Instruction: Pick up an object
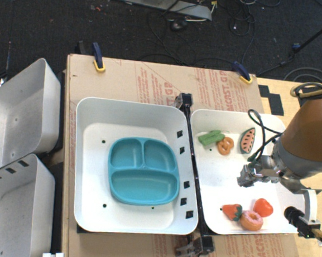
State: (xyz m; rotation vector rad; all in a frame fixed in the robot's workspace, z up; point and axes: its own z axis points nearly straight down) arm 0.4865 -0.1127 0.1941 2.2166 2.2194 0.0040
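White bins sit side by side on a cardboard-covered bench (154, 80). Left bin (86, 146) holds a teal divided plate (144, 171), flat, about centre. Right bin (220, 217) holds the small toys: green piece (210, 137) touching an orange pretzel-like ring (225, 146) near the back, watermelon slice (247, 140) just beside them to the right. Near the front edge: carrot-like orange and green piece (232, 211), pink donut (251, 220) touching it, red pepper-like piece (263, 207) just behind the donut. Arm (311, 138) reaches in from the right; gripper (253, 175) hangs over the middle of the right bin, between the back group and the front group, nothing seen in it. Cannot tell whether it is released or clenched. Two more white tubs (16, 123) stand off the bench at left.
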